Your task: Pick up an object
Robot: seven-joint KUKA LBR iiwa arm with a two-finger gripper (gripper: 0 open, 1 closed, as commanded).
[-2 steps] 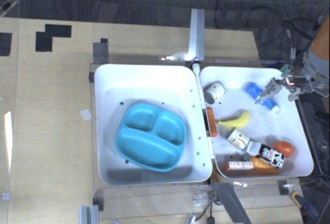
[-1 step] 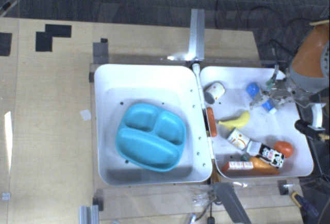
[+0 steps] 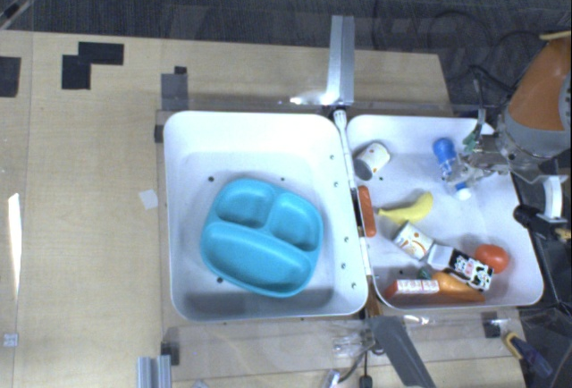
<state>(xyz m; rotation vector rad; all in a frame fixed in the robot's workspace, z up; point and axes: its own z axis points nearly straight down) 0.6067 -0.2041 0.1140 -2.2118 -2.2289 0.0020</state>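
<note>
Carrot [image 3: 451, 286]: lying along the near wall of the right bin [image 3: 527, 292], orange, with a small labelled packet [image 3: 411, 287] touching its left end.
Black-and-white packet [image 3: 470, 268]: sitting just above the carrot, touching the tomato.
Tomato [image 3: 493, 257]: resting near the right bin's near right corner, red-orange and round.
Small can [image 3: 413, 240]: lying tilted, just beside the packets and below the banana.
Banana [image 3: 407, 208]: lying across the middle of the right bin, yellow, curving up to the right.
Red stick [image 3: 365, 212]: lying along the right bin's left wall.
White cup [image 3: 371, 158]: lying on its side near the far left corner of the right bin, its dark mouth facing left.
Blue bottle [image 3: 446, 153]: lying at the far side of the right bin, just left of the gripper, its cap end pointing toward the near right.
Gripper [image 3: 466, 170]: hanging low over the far right part of the right bin, next to the blue bottle; how far the fingers are parted cannot be told, and nothing is seen held.
Blue divided plate [image 3: 262, 235]: sitting tilted in the middle of the left bin [image 3: 179, 198].
</note>
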